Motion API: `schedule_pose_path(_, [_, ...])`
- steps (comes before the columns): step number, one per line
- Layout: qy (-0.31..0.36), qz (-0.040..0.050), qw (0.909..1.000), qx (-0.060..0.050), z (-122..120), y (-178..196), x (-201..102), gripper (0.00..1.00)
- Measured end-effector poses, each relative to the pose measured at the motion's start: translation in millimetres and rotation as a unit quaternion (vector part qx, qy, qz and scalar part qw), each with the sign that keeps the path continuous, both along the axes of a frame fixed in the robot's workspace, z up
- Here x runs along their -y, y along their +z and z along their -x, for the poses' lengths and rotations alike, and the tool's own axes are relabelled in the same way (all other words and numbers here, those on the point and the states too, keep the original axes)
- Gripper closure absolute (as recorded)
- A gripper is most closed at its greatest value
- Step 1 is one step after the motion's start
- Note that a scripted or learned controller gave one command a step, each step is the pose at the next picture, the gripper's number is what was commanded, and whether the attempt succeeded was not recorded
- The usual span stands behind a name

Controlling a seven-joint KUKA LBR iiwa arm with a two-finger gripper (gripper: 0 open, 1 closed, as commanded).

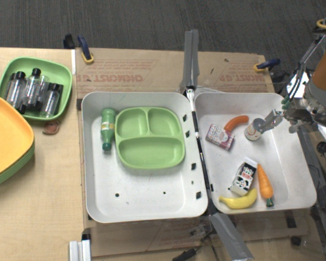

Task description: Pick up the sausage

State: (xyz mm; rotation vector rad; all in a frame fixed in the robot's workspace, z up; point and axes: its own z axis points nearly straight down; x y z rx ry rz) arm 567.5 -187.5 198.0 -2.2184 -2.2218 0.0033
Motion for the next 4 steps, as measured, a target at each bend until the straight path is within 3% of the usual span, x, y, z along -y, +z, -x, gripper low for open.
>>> schedule_pose_path(1, [0.021, -0.0005, 0.9998, 0.000, 60.6, -107.4, 1.3, 0.00])
schedule_pose_path(2, [0.039, -0.0005, 0.9992, 0.000, 90.6, -106.9, -57.5, 0.00])
schedule_pose_path(3, [0.036, -0.0001, 0.9993, 0.001, 90.1, -98.2, -56.2, 1.00])
schedule_pose_path(4, [-0.011, 0.0008, 0.9999, 0.000, 57.7, 25.9, -103.9, 1.00])
